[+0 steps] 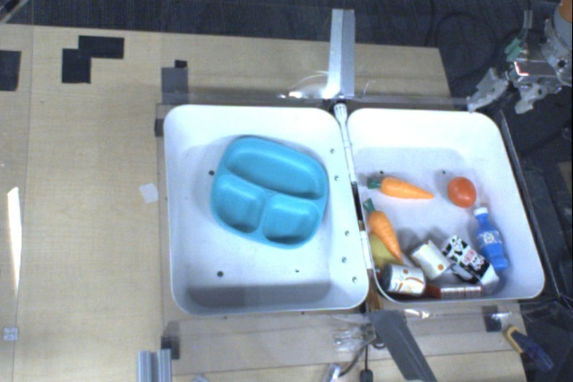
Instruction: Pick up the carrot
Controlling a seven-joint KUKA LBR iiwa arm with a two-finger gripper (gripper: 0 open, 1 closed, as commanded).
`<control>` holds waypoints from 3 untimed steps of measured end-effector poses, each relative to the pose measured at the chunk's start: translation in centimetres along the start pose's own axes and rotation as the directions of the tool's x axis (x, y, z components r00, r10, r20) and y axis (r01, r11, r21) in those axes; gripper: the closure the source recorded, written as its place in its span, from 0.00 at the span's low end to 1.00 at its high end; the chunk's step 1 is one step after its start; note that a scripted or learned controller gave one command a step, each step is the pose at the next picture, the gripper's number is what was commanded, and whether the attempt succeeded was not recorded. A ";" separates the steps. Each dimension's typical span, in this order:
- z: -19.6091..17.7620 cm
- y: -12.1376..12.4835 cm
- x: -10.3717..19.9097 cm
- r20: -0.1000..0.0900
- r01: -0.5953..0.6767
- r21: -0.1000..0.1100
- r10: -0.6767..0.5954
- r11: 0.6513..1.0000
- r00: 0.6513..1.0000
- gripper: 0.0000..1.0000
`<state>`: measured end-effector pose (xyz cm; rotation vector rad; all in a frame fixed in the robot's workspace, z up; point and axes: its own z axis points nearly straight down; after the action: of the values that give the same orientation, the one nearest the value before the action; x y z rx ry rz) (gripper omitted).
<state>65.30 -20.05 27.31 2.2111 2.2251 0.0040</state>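
Observation:
Two carrots lie in the right bin [430, 134]. One carrot [405, 189] lies level near the bin's middle, green top to the left. The other carrot [385, 233] lies slanted by the bin's left wall, just below the first. My gripper [507, 96] hangs at the far right, above and outside the bin's back right corner, well away from both carrots. Its fingers stand apart, open, with nothing between them.
An orange ball [462, 191] sits right of the level carrot. A blue bottle [490, 250], a white can [430, 258], a black-and-white toy [466, 257] and another can [405, 280] crowd the front of the right bin. The left bin [188, 192] holds a blue divided plate [269, 190].

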 end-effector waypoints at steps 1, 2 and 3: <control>15.2 0.9 6.1 -0.001 -0.057 0.002 0.057 0.998 0.998 0.00; 18.1 -5.7 10.0 -0.002 0.091 0.000 -0.091 0.996 0.996 0.00; 18.3 -9.1 11.5 -0.002 -0.149 -0.010 0.149 0.989 0.989 0.00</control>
<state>56.22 -8.64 8.98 2.3667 2.0492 0.0166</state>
